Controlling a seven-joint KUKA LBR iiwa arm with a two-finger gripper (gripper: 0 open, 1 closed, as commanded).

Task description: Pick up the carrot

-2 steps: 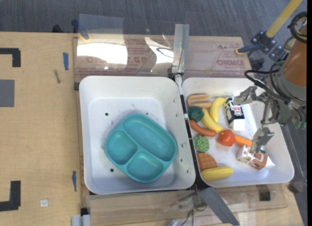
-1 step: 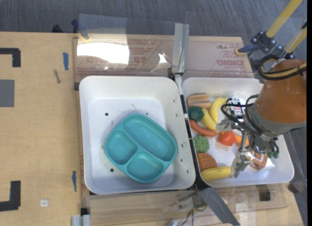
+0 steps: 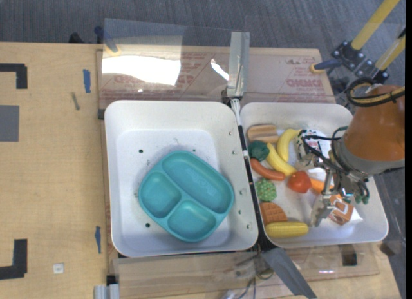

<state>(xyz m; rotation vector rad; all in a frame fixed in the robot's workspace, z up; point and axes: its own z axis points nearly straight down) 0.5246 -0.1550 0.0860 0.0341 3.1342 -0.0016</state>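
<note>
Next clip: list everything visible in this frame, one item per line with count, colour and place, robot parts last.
Shallow plastic bins: 2, white, side by side on the bench.
Three-compartment plate: 1, teal, in the left bin.
Toy carrot: 1, orange with a green top, left part of the right bin.
Toy bananas: 2, yellow, upper middle of the right bin.
Toy tomato: 1, red, centre of the right bin.
Toy hot dog: 1, tan and red, upper left of the right bin.
Toy corn cob: 1, yellow, near edge of the right bin.
Gripper: 1, metallic, low in the right bin, right of the tomato.
</note>
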